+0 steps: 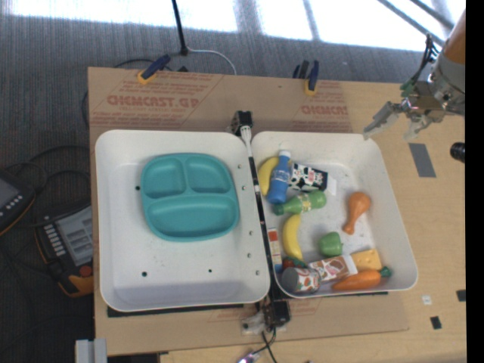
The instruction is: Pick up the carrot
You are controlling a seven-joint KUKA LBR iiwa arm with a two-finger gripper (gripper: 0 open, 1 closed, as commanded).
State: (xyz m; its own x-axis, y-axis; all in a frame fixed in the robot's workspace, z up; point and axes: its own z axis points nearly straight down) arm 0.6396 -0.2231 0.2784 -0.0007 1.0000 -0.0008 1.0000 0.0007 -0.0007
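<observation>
At the right bin's near edge, carrot, well apart from gripper, fingers spread, empty

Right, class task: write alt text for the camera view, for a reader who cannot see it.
An orange carrot lies at the near edge of the right bin among toy foods, while the robot's tool hovers open above the bin's far right corner. The left bin holds a teal divided plate.

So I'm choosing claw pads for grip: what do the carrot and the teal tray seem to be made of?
The carrot looks like smooth molded plastic: uniform orange with a slight sheen, probably toy food. The teal tray also looks like hard plastic, matte to satin, with rounded molded compartments. Neither can be confirmed by look alone.
</observation>
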